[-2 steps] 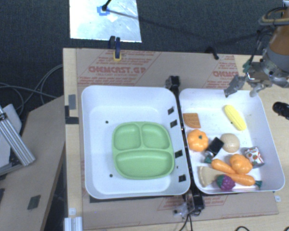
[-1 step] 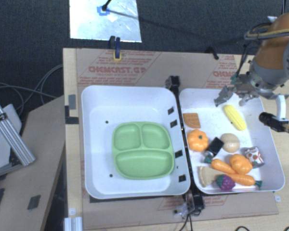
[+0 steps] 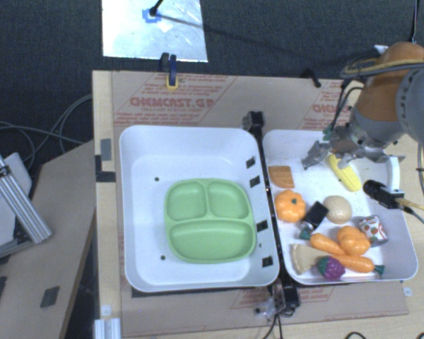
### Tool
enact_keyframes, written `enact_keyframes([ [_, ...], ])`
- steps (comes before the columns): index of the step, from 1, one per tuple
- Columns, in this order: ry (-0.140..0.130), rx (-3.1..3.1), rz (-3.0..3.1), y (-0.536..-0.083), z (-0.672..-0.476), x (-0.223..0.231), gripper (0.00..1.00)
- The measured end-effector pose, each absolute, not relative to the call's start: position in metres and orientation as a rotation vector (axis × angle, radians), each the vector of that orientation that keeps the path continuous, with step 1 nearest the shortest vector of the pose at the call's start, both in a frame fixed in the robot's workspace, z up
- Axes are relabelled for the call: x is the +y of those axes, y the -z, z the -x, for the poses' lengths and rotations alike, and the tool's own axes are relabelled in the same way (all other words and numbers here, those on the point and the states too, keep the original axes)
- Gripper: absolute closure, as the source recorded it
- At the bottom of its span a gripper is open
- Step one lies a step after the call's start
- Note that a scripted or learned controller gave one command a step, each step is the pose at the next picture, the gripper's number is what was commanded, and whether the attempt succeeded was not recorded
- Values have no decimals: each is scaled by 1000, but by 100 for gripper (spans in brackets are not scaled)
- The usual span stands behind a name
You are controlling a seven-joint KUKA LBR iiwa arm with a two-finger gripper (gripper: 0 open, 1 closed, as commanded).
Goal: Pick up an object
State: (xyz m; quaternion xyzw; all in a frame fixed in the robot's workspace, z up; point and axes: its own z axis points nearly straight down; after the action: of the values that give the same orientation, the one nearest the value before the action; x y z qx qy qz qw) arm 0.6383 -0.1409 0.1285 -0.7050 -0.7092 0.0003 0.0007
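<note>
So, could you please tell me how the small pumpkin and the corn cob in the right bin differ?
The pumpkin is orange, round and squat; the corn cob is yellow, long and thin. The pumpkin sits near the bin's left wall, beside a tan cracker; the corn cob lies slantwise farther back, right at the gripper. The pumpkin has a green stem on top; the corn cob shows none. Both are toy foods lying in the right bin.
</note>
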Motion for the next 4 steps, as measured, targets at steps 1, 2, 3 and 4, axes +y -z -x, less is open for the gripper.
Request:
enact_keyframes([
  [1,-1,-2227,2215,-83,-639,-140,0],
  [2,5,-2232,2217,-96,-640,-140,100],
  [3,5,-2225,2224,-148,-635,-148,100],
  [4,6,-2231,2221,-212,-636,-147,100],
])
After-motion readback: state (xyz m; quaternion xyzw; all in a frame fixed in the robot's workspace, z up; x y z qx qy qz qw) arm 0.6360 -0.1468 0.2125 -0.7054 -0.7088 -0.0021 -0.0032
